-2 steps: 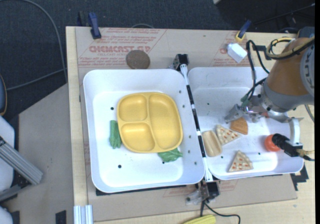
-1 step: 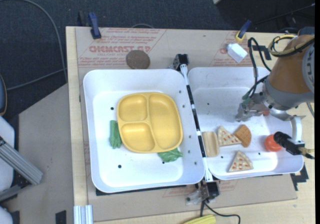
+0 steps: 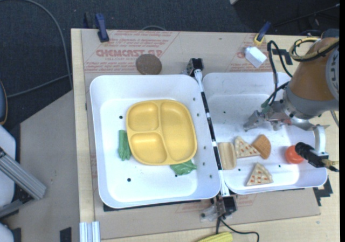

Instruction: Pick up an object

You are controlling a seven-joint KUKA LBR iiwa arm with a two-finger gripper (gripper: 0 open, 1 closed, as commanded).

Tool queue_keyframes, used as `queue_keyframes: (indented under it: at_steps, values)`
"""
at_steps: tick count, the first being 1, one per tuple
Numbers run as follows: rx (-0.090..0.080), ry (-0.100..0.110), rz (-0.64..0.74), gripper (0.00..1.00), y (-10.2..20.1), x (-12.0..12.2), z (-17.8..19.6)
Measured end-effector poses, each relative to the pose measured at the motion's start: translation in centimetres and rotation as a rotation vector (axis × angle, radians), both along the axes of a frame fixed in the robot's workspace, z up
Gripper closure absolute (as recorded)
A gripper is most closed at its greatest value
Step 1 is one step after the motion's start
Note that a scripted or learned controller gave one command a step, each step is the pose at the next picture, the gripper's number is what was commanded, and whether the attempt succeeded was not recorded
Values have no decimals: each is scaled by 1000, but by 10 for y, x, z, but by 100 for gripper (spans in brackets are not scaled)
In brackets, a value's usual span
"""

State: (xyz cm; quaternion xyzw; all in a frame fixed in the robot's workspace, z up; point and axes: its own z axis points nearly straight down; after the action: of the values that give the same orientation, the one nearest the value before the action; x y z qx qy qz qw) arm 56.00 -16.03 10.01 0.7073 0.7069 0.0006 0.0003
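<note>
The right bin (image 3: 237, 89) holds a pizza slice (image 3: 245, 148), a second pizza slice (image 3: 259, 174), a brown bread roll (image 3: 263, 145), a tan slab of bread (image 3: 226, 155) by its left wall, and an orange-red piece (image 3: 294, 153) at the right. My gripper (image 3: 257, 120) hangs low over the bin's middle, a short way behind the roll and the first pizza slice. It points left and touches none of them. The grey arm with its orange band (image 3: 315, 74) covers the bin's right rear part.
The left bin (image 3: 102, 128) bears a yellow divided plate (image 3: 160, 131), with a green leaf piece (image 3: 124, 145) on its left and another (image 3: 184, 168) at its front. A brown disc (image 3: 148, 64) lies on the cardboard behind. Cables run behind the right bin.
</note>
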Motion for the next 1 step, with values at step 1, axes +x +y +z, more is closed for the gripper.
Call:
queue_keyframes:
  at_steps: [1]
  values:
    - [0, 3, 0, 0, -14, -58, -16]
